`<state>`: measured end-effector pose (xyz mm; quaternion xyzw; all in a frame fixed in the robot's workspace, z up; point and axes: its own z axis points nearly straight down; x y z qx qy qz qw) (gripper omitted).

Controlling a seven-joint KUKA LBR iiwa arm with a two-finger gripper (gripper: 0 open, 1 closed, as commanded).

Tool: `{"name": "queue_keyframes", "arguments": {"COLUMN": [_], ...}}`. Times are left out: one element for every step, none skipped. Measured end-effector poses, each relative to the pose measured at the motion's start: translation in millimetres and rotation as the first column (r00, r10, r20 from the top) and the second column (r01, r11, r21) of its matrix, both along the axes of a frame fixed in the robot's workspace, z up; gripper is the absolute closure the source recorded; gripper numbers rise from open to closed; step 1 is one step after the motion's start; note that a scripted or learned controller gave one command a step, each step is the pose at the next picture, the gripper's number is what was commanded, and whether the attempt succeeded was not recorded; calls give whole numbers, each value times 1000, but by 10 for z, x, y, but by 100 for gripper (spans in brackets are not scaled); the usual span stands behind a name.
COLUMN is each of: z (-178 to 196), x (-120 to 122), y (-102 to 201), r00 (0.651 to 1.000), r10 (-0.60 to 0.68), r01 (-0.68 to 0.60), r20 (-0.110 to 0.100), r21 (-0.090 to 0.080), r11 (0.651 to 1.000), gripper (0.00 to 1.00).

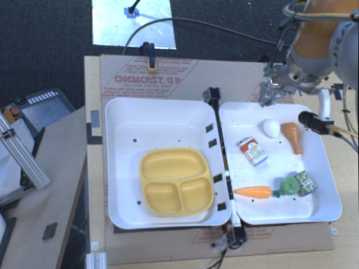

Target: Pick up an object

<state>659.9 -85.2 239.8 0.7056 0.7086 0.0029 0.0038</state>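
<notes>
Orange carrot (253, 193): nearest the camera in the right bin (325, 209), long axis lying across the bin, green top toward a green toy (290, 185).
Red-and-white carton (252, 151): I take this as landmark; mid-bin, beyond the carrot.
White egg (271, 128): my chosen target, just beyond and right of the carton.
Tan pear-shaped toy (292, 136): just right of the egg, long axis running near to far.
Gripper (271, 97): beyond the carton, above the bin's far rim, nothing seen between its fingers; open or closed, I cannot tell.
Key relation: egg lies just camera-ward of the gripper; I judge a short descent toward the carton.
</notes>
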Motion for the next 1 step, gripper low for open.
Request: {"name": "queue_keyframes", "arguments": {"z": [530], "x": [15], "y": [-2], "r00": [1000], "r10": [1], "r01": [-1], "r20": [-1], "r21": [0], "r11": [1000], "gripper": [100]}}
